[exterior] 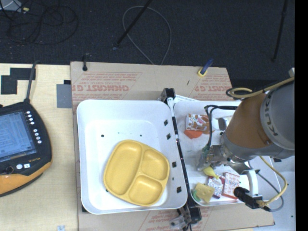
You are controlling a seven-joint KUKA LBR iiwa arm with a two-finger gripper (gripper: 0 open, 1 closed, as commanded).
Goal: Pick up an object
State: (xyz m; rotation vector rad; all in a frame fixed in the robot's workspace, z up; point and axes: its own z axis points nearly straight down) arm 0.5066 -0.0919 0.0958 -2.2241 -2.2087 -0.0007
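Note:
The right bin (182, 129) holds several small objects: an orange and white packet (196, 124) at the back, a small yellow piece (210, 171), a yellowish-green lump (202, 192) at the front, and red and white packets (226, 185) beside it. My gripper (208, 157) reaches down into this bin just above the yellow piece, under the arm's orange band (246, 124). The arm's wrist covers much of the bin's right part.
The left bin (96, 124) holds a yellow divided plate (136, 172). A black divider (174, 148) runs between the bins. A handheld control pendant (19, 143) lies on the bench at far left. Cables trail by the bin's front right corner (269, 196).

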